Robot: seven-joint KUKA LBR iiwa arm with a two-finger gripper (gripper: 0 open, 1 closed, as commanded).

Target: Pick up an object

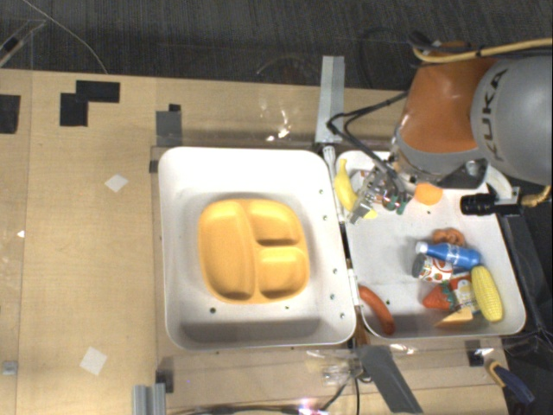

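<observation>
My gripper point(370, 199) hangs over the upper left part of the right bin point(389, 271), just right of a yellow banana point(344, 185) that lies along the bin's left wall. An orange ball point(428, 194) sits close to the gripper's right. Lower in the same bin lie a blue bottle point(451, 255), a corn cob point(486, 292), a small brown item point(446, 236), a red and green item point(439, 298), a yellow wedge point(458, 316) and a red sausage point(377, 309) near the front left corner. Nothing is visibly between the fingers.
The left bin point(173, 258) holds a yellow divided tray point(253, 249) at its middle. A metal post point(331, 93) stands behind the divide between the bins. The arm's orange and grey body point(471, 115) covers the right bin's back edge.
</observation>
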